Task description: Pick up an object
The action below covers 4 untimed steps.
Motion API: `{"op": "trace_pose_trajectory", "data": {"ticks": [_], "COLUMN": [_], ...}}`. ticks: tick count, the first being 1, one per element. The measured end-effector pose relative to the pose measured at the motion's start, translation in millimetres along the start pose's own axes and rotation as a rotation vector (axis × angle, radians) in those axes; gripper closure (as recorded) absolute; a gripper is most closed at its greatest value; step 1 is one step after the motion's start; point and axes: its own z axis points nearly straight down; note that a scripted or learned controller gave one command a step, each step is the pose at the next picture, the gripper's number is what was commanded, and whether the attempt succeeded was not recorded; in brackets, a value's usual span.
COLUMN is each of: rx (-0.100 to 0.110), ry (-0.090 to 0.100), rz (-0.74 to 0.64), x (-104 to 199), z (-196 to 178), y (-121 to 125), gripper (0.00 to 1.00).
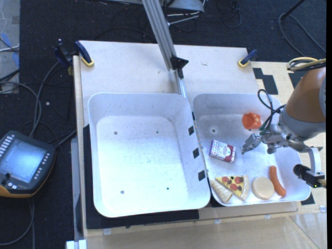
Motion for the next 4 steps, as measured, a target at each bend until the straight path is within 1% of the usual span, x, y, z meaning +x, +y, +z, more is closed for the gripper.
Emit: {"op": "trace_pose_trajectory", "data": {"ticks": [1,3,4], "rx": [-0.005,-0.009,-0.007], "ry": [-0.002,-0.003,-0.002], "rz": [0.000,0.000,0.000], "x": [-1,4,4], "z": [-13,-98,-131], "y": [1,4,4], "gripper": [1.00,1.00,1.00]}}
